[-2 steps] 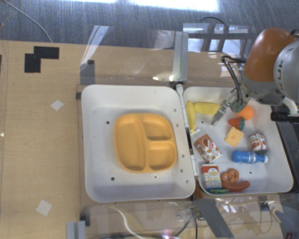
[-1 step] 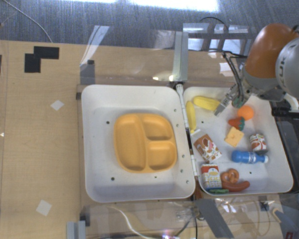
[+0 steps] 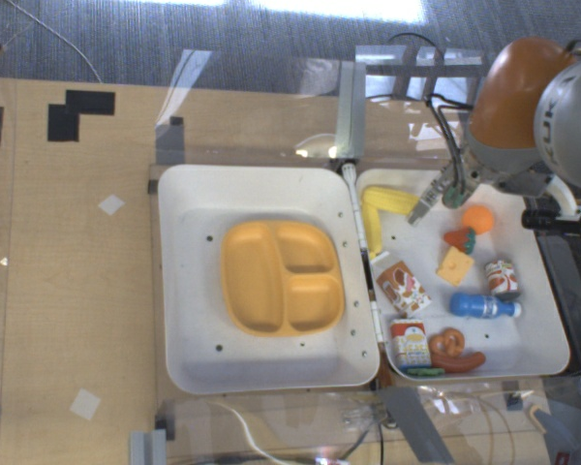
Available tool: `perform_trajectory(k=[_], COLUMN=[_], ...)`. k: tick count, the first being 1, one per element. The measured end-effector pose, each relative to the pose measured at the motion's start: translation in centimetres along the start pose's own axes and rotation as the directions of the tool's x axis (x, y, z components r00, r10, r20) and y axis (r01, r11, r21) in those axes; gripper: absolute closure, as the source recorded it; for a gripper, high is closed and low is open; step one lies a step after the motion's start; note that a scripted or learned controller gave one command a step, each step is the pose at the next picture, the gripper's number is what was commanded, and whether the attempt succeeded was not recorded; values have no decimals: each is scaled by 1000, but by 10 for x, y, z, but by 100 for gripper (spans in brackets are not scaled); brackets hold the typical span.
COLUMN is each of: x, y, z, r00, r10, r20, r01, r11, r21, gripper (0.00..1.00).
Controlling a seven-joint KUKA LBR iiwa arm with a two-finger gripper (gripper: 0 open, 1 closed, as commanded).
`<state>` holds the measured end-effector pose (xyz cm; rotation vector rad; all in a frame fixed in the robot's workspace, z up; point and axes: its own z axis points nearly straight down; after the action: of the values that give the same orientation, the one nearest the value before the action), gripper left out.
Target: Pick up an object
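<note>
- The gripper (image 3: 428,204) hangs over the far part of the right bin (image 3: 552,303), just beside the banana (image 3: 387,201); its fingers look slightly parted with nothing between them, though they are small and dim here.
- The banana lies in the right bin's far-left corner, curving along the left wall.
- An orange fruit (image 3: 478,218) sits near the far wall, a cheese wedge (image 3: 455,265) toward the bin's middle.
- A blue bottle (image 3: 484,306) and a small can (image 3: 501,277) lie near the right wall.
- A snack packet (image 3: 403,289) and a red carton (image 3: 409,343) lie along the left wall.
- A sausage (image 3: 457,360) rests by the near wall.
- The left bin (image 3: 189,356) holds a yellow divided tray (image 3: 281,277) at its middle.
</note>
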<state>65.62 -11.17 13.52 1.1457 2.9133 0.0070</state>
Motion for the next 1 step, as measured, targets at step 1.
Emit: perform_trajectory(k=[1], x=[-1], y=[2], z=[-12], r00=[1000], r10=[-3], r20=[6], r01=[3], r11=[1000], r21=[-5], gripper=[100])
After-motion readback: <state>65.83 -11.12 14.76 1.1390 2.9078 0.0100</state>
